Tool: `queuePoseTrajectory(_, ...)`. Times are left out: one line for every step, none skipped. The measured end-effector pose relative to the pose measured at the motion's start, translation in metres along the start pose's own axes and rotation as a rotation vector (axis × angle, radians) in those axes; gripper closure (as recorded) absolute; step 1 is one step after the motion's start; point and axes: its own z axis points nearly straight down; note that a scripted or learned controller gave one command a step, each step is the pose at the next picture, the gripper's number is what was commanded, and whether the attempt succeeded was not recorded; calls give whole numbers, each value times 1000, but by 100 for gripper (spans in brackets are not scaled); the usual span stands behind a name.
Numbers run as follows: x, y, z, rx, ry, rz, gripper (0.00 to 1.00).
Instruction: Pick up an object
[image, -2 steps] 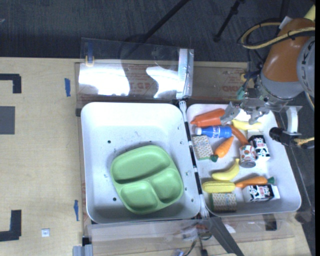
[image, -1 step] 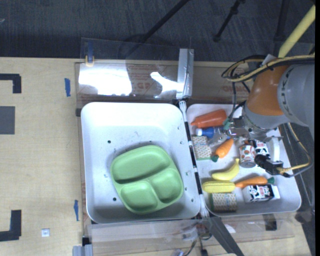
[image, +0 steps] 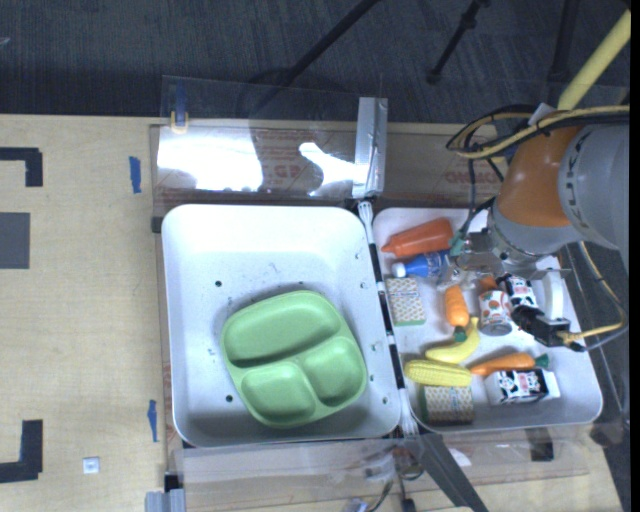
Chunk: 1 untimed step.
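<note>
The claw (image: 487, 268) hung over the right bin (image: 585, 400), whether apart or together I could not tell, with a small orange carrot (image: 456, 306) just beside it at seven o'clock, lying roughly twelve-to-six.

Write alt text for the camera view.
The grey arm's gripper hangs over the right bin, which holds toy food: carrots, a banana, corn. The left bin holds a green divided plate.

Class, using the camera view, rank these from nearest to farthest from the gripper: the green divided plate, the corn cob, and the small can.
1. Small can, right bin, just beside the gripper.
2. Corn cob, right bin, lower left.
3. Green divided plate, left bin.
</note>
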Motion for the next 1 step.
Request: queuePoseTrajectory(49,-16,-97,1,1,-332,100)
